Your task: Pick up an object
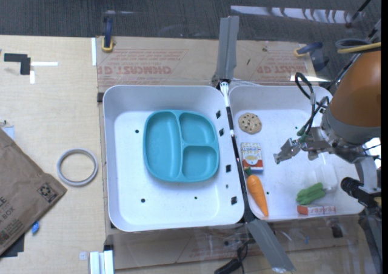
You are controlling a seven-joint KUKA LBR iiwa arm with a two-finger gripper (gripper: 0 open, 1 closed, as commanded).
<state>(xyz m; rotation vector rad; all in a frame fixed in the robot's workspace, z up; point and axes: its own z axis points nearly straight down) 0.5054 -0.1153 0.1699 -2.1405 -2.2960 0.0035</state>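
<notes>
The right bin [276, 98] holds a round cookie [249, 123], a small printed box [251, 156], an orange carrot [257, 194], a green pea pod [310, 194] and a flat red-and-white packet [316, 210]. My gripper [285, 153] hangs over the middle of this bin, pointing left. It is to the right of the small box and above-left of the pea pod. Nothing shows in its grasp. The orange-banded wrist [359, 91] hides the bin's right edge.
The left bin [112, 163] holds a teal divided plate [181, 145]. A tape ring [77, 165] and a cardboard box [18, 191] lie on the bench to the left. Cables [309, 100] loop off the wrist over the right bin.
</notes>
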